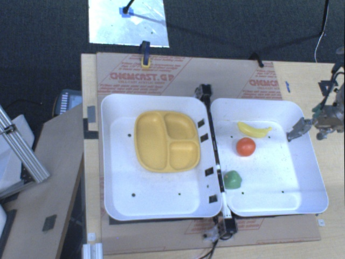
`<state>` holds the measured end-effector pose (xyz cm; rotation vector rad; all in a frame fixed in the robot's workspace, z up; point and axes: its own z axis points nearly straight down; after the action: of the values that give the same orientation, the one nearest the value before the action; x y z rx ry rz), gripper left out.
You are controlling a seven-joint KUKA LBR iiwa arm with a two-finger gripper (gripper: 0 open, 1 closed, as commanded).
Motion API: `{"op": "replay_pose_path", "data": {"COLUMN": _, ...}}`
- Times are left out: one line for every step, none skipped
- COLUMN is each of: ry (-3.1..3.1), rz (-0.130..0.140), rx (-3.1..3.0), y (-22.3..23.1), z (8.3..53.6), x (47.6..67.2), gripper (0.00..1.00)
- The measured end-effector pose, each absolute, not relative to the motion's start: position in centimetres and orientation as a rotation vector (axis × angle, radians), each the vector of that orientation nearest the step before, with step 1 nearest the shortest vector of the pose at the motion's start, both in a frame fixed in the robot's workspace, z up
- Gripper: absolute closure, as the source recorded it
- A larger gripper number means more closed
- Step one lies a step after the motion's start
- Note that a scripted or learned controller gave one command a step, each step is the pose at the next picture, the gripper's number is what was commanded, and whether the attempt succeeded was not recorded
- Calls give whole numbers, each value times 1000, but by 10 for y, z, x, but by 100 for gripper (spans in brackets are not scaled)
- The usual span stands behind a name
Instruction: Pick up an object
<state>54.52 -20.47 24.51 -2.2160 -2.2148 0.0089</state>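
Note:
Three small things lie in the right bin (280,196): a yellow banana (254,129) near the back, a red-orange round fruit (246,147) just in front of it, and a green lump (233,179) by the bin's left wall. My gripper (305,136) hangs over the right bin's right rim, to the right of the banana and the red fruit and apart from both. Its two fingers are spread open with nothing between them.
A yellow divided plate (166,141) lies in the middle of the left bin (116,166). A black divider with clips (211,144) runs between the bins. Cardboard (161,74) lies under both bins, with a metal sheet (128,15) beyond it.

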Motion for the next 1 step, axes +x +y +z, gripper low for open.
{"op": "replay_pose_path", "data": {"ry": -2226, "rz": 0, "rx": -2218, "y": -204, "z": 252, "x": 548, "gripper": 0}}
